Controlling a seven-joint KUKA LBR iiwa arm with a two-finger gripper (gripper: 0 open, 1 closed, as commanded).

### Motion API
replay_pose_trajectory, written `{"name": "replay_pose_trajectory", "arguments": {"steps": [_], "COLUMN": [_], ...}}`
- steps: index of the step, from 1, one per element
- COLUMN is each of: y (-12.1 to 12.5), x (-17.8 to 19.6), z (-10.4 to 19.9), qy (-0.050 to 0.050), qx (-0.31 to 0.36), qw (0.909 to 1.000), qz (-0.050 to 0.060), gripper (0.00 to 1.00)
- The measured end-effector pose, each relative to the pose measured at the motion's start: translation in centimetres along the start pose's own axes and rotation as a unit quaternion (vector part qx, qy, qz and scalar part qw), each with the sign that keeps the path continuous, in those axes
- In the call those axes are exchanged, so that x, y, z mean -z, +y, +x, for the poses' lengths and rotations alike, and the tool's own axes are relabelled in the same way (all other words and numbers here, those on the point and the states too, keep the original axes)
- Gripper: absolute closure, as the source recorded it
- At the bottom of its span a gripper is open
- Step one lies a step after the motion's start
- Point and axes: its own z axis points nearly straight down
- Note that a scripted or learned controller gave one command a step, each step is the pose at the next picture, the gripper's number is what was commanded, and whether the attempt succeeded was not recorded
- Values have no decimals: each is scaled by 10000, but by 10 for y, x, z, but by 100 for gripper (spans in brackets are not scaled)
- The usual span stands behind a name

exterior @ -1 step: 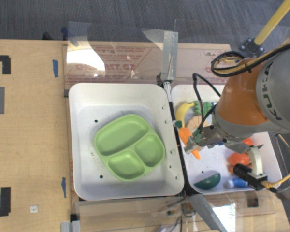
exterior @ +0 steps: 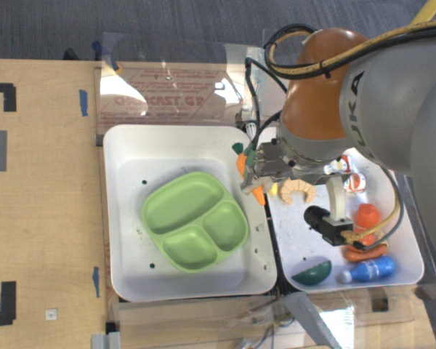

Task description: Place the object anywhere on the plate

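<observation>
Plate: the green divided plate sits in the left bin, nothing on it yet.
Object: a carrot-like orange piece hangs at the bins' divider, just right of the plate.
Gripper: gripper is right beside the carrot; grip state, cannot tell.
Tip: it should probably carry left over a compartment, then lower before releasing.
Right bin: toys stay put.
</observation>
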Motion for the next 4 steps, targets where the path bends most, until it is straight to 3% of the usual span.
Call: {"name": "replay_pose_trajectory", "arguments": {"steps": [1, 2, 3, 4], "y": [-1, -50, -51, -50], "x": [-1, 73, 78, 88], "z": [-2, -11, -31, -30], "qy": [-9, -3, -15, -23], "qx": [-21, 369, 1370, 1391], "qw": [10000, 9993, 9906, 9903], "qz": [15, -28, -15, -31], "gripper": [0, 0, 0, 100]}}
